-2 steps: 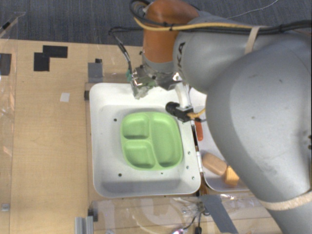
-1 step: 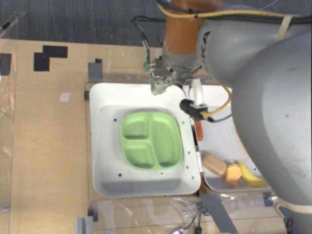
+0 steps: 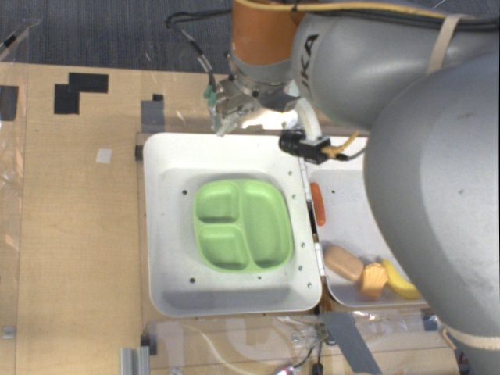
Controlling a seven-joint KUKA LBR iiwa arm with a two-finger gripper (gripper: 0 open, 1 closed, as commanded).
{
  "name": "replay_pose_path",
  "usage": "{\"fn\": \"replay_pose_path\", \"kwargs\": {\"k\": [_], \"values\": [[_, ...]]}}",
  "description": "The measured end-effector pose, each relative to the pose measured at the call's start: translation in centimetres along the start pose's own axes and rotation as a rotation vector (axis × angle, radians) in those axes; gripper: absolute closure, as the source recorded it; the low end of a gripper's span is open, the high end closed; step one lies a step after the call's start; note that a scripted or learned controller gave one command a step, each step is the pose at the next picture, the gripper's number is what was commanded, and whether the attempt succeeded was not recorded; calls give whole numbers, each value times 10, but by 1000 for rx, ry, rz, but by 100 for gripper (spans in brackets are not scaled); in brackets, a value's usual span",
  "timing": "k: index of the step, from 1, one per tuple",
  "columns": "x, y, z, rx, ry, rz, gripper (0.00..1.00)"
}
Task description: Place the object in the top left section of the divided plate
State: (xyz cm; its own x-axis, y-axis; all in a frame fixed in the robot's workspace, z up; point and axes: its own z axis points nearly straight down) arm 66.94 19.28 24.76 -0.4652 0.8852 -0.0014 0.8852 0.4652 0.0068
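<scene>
The grey arm [image 3: 406, 131] looms over the right bin [image 3: 348, 209], where a tan block [image 3: 344, 262], an orange piece [image 3: 374, 280], a banana [image 3: 400, 281] and a hot dog [image 3: 317, 202] lie, while the gripper [image 3: 225, 114], its state unclear, hangs above the left bin's [image 3: 164, 209] far rim, beyond the green divided plate [image 3: 242, 224].

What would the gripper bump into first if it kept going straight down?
Probably the back rim of the left bin, since the gripper points down just over that edge. The green plate sits nearer the bin's middle. Depth is hard to judge here.
</scene>
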Motion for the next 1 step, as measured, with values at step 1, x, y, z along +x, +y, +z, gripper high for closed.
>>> {"fn": "replay_pose_path", "kwargs": {"k": [1], "values": [[3,1,1,0,0,-170,100]]}}
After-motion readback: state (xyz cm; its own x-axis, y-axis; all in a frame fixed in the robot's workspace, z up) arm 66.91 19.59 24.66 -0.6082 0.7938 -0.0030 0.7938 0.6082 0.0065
